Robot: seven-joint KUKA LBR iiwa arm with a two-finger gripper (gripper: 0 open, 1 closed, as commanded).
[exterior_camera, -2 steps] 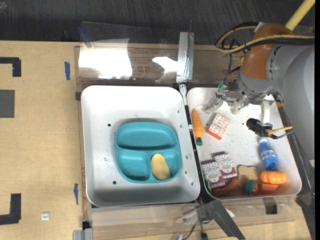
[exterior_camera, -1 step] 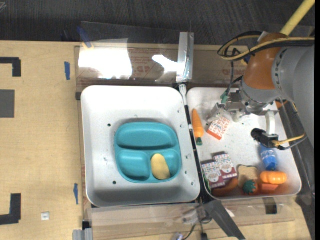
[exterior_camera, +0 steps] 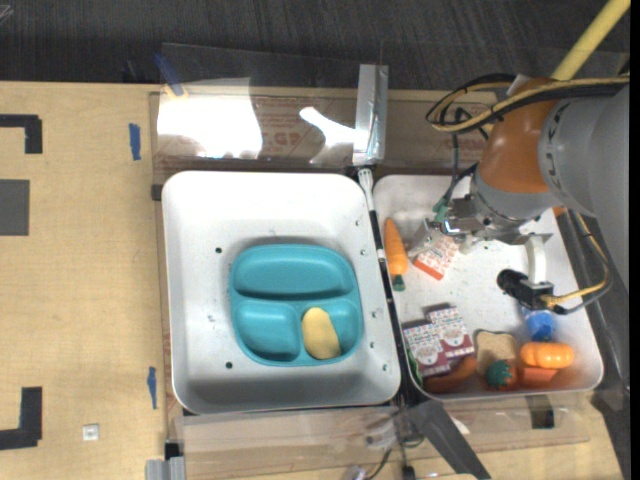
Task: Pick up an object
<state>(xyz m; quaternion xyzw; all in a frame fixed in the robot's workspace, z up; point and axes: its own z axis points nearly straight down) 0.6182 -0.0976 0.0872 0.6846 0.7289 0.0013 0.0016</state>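
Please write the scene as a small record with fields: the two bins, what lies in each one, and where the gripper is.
left bin: shallow white bin holding a teal plastic divided tray
in tray: yellow potato-shaped toy, lower right compartment
right bin: shallow white bin with scattered toys
along its left wall: orange toy carrot
near its front edge: small printed cartons, orange toy pepper
gripper: two-finger gripper above the right bin's back part, beside a red-and-white packet

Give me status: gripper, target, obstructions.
Gripper low in right bin, over small red-and-white packet; grasp state unclear. Carrot close beside the packet. Other items piled along bin's near edge, away from the gripper.
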